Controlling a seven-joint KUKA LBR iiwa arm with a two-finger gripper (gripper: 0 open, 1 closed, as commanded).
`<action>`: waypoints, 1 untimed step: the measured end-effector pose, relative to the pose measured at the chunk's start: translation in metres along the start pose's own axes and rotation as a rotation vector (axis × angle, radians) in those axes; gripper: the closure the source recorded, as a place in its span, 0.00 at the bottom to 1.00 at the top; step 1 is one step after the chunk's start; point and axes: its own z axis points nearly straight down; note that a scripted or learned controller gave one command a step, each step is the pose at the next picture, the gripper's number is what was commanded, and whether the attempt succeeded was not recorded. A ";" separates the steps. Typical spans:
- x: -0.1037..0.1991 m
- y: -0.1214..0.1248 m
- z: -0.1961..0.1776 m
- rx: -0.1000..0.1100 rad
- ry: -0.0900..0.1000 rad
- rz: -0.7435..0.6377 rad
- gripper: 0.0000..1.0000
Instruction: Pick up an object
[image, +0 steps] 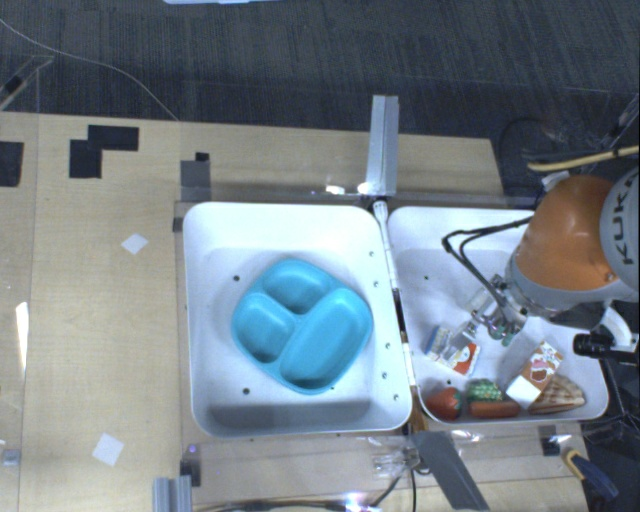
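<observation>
Pale wooden bench (90, 330) boards carry two shallow white bins side by side, with dark carpet behind. In the right bin (425, 250), a small red-and-white packet (464, 355) lies just below the gripper (488, 322), beside a clear blue-printed wrapper (438, 342); the printing on both is too small to read. Whether the claw is open or closed cannot be told, as it blurs into the wrist. Along the bin's near wall sit a red tomato (443, 403), a green piece (484, 390), a red sausage (493, 408), a white block (523, 389), a small carton (543, 362) and a pizza slice (560, 397). The arm's orange band (562, 242) hides the bin's far right, with "KU" legible beside it. The left bin (215, 250) holds a blue divided plate (302, 325).
</observation>
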 end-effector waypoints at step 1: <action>0.008 -0.052 -0.114 0.008 0.006 0.000 0.00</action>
